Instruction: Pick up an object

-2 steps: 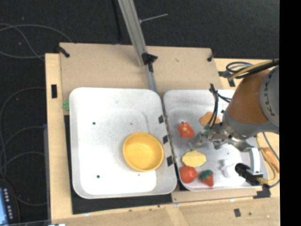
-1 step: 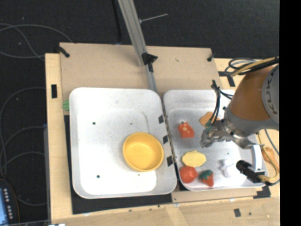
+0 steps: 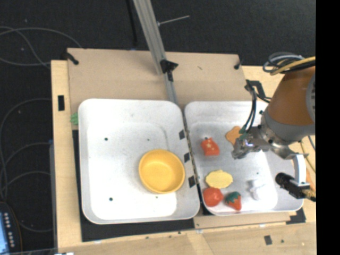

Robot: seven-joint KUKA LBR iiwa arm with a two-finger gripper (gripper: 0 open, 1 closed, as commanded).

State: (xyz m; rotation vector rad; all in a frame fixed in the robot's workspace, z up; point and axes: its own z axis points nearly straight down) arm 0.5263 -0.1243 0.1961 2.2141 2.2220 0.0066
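Now the tool (image 3: 240,146) hangs low over the right bin (image 3: 223,113), at the end of the grey arm (image 3: 289,118) that reaches in from the right with its orange band above the wrist. Whether anything sits in its grip cannot be told from this slanted view (the tip is a small dark, blurred shape), and nothing shows clearly caught in it.

Just behind the tool, touching or nearly touching its upper edge, lies an orange piece (image 3: 232,134), partly hidden by the wrist. Just to the tool's left sits a red item (image 3: 210,147) with a small stem on top, near but apart from the tip. Below the tool, toward the front of the bin, lies a flat yellow item (image 3: 219,179). Further forward and a little left, a red ball (image 3: 212,196) rests against the bin's front wall, and beside it, on its right, a strawberry (image 3: 233,200) with a green cap. Forward and to the right of the tool stands a small white item (image 3: 256,188), hard to make out against the white floor.

Well to the tool's left, across the divide between the bins, the left bin (image 3: 106,121) holds a yellow bowl (image 3: 161,171), upright, near its right front corner. Both bins rest on a tan worktop (image 3: 117,70), and a metal pole (image 3: 150,28) rises at a slant behind them.
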